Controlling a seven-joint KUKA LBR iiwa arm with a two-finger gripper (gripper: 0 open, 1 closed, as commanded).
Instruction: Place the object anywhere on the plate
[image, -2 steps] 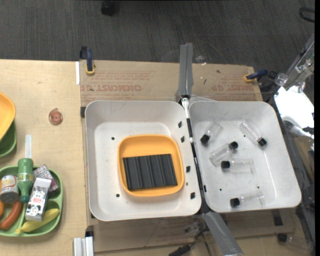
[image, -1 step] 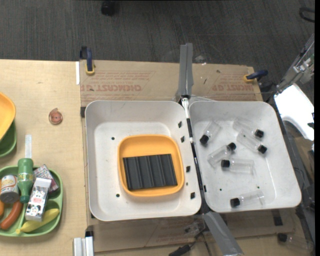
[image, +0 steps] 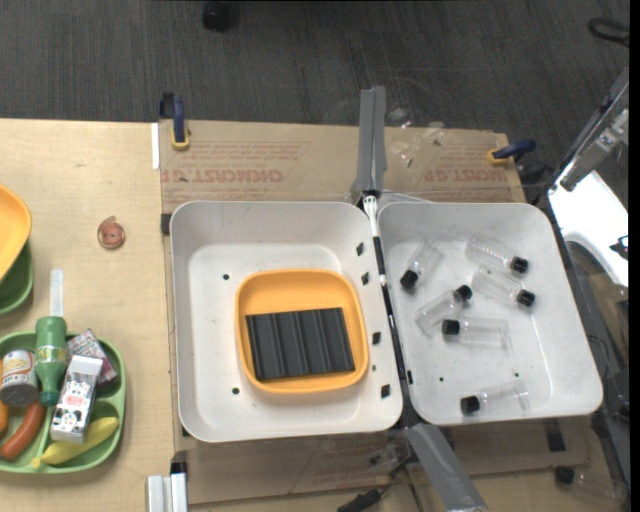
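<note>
Two shallow white bins sit side by side on the bench. Check the left bin (image: 200, 300) first. It holds an orange plate (image: 297, 287) near its centre. The object (image: 299, 342), a dark grey ribbed block, lies flat on the plate, inside its rim and slightly toward the near edge.

The right bin (image: 560, 330) contains six clear vials with black caps. Five lie loosely grouped in the far half, for example one vial (image: 497, 254) near the back wall. The sixth vial (image: 495, 400) lies apart, close to the near wall.

You will see the arm (image: 605, 130) at the upper right, outside both bins and well apart from the plate. You cannot tell from this view how wide the gripper (image: 572, 178) stands, and nothing is visibly carried there.

Both bins rest on a cardboard sheet (image: 250, 165) (clamped at its two far corners). A green tray (image: 100, 440) of toy food sits on the wooden bench at the left.
</note>
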